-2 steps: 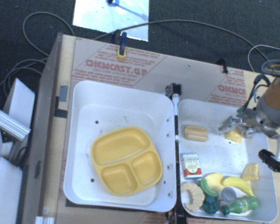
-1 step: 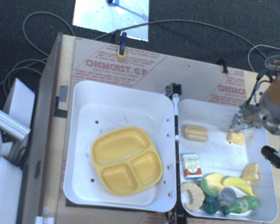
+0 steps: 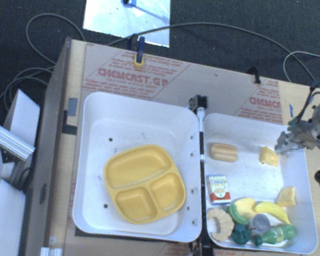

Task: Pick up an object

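Note:
The right bin (image 3: 313, 197) holds several small toys: a tan bread roll (image 3: 223, 152), a yellow chunk (image 3: 269, 156), a yellow wedge (image 3: 287, 196), a small red and white packet (image 3: 219, 188), a banana (image 3: 273, 210), a green bottle (image 3: 273, 234) and a ring-shaped cracker (image 3: 219, 224). My gripper (image 3: 286, 143) hangs over the bin's far right corner, just right of and above the yellow chunk. Nothing shows between its tips.
The left bin (image 3: 98, 120) holds a yellow divided tray (image 3: 144, 182). A black divider clip (image 3: 199, 103) sits between the bins. Cables run across the dark floor behind the bench, and a cardboard sheet (image 3: 156, 75) lies under the bins.

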You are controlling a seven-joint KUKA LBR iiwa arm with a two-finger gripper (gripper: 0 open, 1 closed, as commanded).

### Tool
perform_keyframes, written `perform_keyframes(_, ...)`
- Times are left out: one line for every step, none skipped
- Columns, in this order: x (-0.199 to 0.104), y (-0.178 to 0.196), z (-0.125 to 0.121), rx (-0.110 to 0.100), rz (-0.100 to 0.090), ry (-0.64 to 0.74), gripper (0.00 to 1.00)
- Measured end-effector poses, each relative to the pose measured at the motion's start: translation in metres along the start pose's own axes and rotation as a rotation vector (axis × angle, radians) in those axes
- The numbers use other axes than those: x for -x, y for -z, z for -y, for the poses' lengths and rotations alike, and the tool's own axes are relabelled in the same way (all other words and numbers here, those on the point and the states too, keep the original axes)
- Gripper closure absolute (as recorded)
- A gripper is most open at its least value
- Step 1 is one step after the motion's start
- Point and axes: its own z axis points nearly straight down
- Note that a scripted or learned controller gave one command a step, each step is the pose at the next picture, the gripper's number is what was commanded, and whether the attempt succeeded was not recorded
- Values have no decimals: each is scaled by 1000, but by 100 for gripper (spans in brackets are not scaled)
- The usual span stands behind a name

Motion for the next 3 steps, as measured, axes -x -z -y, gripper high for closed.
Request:
perform_keyframes(0, -1, 0, -2, -1, 0, 0)
perform_keyframes(-1, -62, -11, -5, -2, 2, 0)
perform_keyframes(0, 11, -12, 0, 0, 2, 0)
